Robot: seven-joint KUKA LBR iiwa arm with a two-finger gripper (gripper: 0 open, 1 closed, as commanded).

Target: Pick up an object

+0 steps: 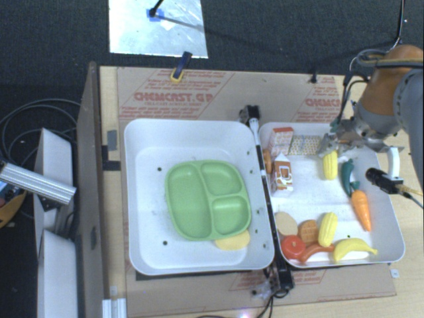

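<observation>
I am watching the grey arm's two-finger gripper hovering over the far end of the right shallow white bin, just above a yellow plastic corn cob lying beside a teal toy vegetable, and I cannot tell its grip state.

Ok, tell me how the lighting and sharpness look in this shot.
Camera view: even overhead light, soft shadows; the two shallow white plastic bins read bright, nearly washed out; glare on the shiny silver sheet above the bench; whole frame slightly soft, so print on the small orange-and-white carton is unreadable; the grey arm's end effector is murky.
</observation>
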